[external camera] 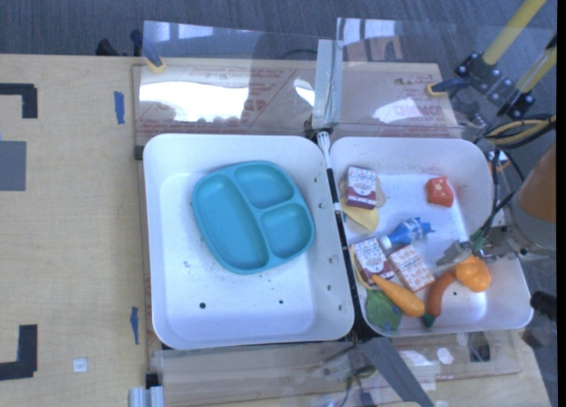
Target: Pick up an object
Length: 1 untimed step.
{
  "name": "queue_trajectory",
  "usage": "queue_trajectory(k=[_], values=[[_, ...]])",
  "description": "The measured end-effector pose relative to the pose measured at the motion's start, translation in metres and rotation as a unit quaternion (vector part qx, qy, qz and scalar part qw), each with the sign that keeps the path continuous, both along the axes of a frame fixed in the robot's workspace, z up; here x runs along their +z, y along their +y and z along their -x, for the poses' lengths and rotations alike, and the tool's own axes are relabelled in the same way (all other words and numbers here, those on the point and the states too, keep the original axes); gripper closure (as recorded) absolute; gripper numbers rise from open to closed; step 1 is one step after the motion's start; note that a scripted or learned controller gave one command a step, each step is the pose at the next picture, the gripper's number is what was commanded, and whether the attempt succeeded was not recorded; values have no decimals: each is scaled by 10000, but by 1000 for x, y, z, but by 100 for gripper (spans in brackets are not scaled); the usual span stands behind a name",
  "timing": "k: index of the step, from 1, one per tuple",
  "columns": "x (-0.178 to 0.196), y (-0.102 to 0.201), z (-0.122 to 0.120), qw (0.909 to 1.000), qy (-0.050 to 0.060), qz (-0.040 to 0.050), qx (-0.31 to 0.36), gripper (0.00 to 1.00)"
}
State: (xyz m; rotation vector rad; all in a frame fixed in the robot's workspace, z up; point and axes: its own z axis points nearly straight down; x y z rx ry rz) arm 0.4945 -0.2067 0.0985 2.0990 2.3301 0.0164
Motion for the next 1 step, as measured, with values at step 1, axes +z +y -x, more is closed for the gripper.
queue_trajectory(k=[1], values=[[-11,52,-124,9942,24,28,1074,100]])
